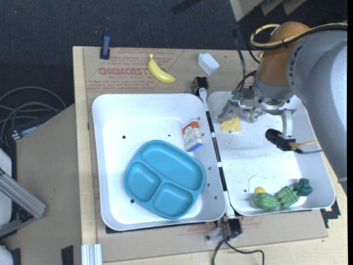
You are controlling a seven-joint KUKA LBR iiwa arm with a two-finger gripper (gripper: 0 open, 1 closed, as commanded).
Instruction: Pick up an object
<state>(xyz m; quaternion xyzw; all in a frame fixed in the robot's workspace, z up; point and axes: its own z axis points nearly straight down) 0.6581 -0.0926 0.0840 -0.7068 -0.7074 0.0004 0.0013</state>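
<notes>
Blue tray (164, 178) and carton (191, 135) share left bin (105, 148).

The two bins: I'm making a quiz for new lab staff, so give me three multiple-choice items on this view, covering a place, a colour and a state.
1. Where does the banana lie?
A. in the left bin
B. on the board behind the bins
C. on the tray

2. What colour is the divided tray?
A. blue
B. red
C. white

3. How does the small carton sit?
A. on the tray
B. in the right bin
C. on the left bin floor, beside the tray

Answers: 1 B, it rests on cardboard outside both bins. 2 A, plainly blue. 3 C, it sits off the tray's upper right edge.
</notes>
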